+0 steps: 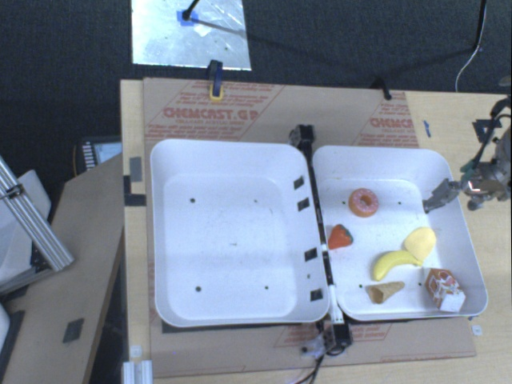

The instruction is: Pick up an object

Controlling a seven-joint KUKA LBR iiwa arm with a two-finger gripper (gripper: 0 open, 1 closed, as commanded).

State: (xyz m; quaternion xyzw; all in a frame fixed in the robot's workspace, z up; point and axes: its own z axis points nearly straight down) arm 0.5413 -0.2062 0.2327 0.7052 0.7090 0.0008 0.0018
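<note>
You see 2 shallow white bins side by side on the bench. Nearest you, in the front right corner of the right bin (460, 242), lies a red-and-white packet (442, 288). To its left, apart from it, sits a tan cone-shaped piece (385, 292). Just behind that, a banana (392, 263) curves up to touch a pale yellow lemon-like item (421, 242). A red strawberry (341, 236) rests against the left wall of this bin, next to the divider. Farther back, a pink ring donut (364, 202) lies on its own.

The left bin (172, 238) stands alongside. The gripper (442, 194) reaches in over the right bin's right rim, above the lemon-like item and right of the donut. You cannot tell its opening from this view.
</note>
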